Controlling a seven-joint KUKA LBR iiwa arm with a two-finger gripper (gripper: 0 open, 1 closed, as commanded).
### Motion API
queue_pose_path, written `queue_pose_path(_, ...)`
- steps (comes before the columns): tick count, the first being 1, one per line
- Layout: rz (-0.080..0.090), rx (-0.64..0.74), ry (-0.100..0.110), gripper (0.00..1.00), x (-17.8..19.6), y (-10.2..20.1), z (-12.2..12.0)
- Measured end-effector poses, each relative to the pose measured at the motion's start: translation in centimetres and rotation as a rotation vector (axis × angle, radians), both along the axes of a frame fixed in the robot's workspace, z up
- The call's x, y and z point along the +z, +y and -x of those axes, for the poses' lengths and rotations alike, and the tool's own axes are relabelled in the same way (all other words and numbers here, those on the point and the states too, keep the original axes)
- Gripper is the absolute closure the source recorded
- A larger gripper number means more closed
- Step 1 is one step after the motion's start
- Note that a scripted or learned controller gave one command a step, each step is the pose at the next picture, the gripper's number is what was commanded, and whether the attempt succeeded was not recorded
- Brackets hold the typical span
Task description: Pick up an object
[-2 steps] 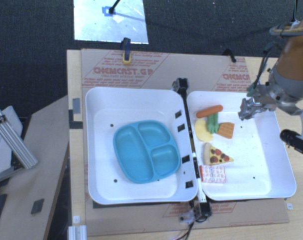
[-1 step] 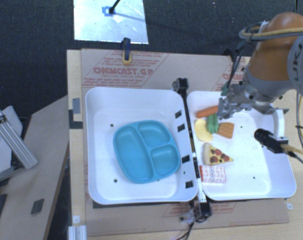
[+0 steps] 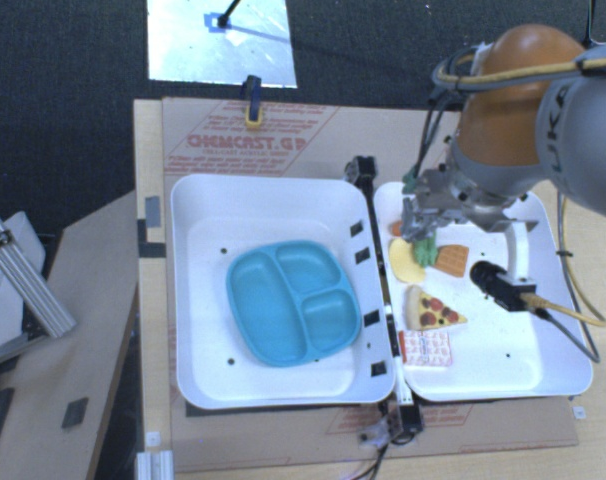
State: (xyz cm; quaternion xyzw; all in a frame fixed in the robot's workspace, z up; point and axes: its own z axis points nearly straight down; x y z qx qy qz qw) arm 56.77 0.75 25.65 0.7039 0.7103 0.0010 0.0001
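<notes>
My gripper (image 3: 419, 230) hangs low over the left part of the right bin (image 3: 543, 368), just above a cluster of toy food. Right under it lie a small green piece (image 3: 425, 252), a yellow piece (image 3: 404, 261) and an orange waffle-like piece (image 3: 450, 259). A bit of orange (image 3: 395, 229) peeks out at the gripper's left. Nearer the front lie a pizza slice (image 3: 432, 311) and a red-and-white checked packet (image 3: 425, 348). From this angle nothing shows between the fingers.
The left bin (image 3: 198, 368) holds a blue divided plate (image 3: 293, 300). A black-clipped divider (image 3: 373, 258) runs between the two bins. The arm's orange band and grey wrist cover the back of the right bin.
</notes>
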Motion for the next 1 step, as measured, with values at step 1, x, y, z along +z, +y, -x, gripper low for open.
queue_pose_path(1,0.000,0.000,0.000,1.00,-0.20,4.66,0.46)
